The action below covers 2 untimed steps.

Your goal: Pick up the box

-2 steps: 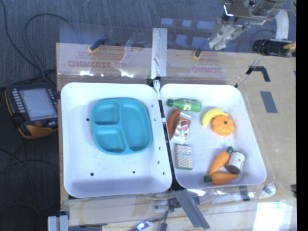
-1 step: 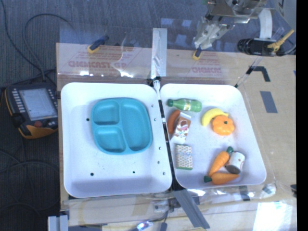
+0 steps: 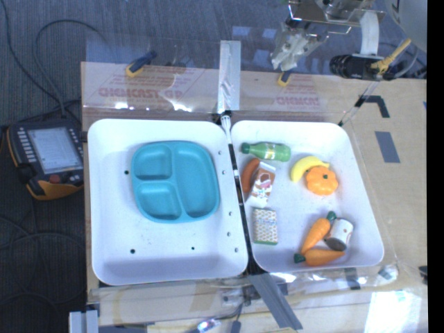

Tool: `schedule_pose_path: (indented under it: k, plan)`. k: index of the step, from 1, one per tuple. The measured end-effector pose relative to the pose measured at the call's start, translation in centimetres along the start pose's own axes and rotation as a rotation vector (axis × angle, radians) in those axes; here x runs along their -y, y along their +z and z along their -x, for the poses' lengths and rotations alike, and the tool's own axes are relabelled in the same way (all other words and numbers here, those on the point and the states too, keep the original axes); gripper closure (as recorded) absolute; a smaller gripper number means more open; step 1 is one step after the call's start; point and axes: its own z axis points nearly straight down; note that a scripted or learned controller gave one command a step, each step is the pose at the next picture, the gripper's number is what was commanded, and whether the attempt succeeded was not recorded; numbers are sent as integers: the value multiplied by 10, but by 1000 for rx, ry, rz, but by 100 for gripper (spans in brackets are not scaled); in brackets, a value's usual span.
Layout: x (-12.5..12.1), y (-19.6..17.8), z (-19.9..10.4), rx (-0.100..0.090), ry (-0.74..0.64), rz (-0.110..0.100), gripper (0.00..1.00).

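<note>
Box [image 3: 265, 225] lies flat in the right bin [image 3: 361, 179], at 7 o'clock by its left wall; pincer [image 3: 290, 49] hovers beyond the bins at 12 o'clock, fingers narrow, holding nothing.

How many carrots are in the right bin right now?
2. One carrot lies slanted near the bin's front right, beside a small can. The other carrot lies flat just in front of it, near the front wall. Nothing seems hidden.
</note>
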Motion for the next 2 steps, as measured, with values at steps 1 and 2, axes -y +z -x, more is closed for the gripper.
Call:
schedule_pose_path:
  k: [1, 2]
  plan:
    - [-2, -6, 0, 4, -1, -5, 100]
    - [-4, -11, -1, 8, -2, -10, 100]
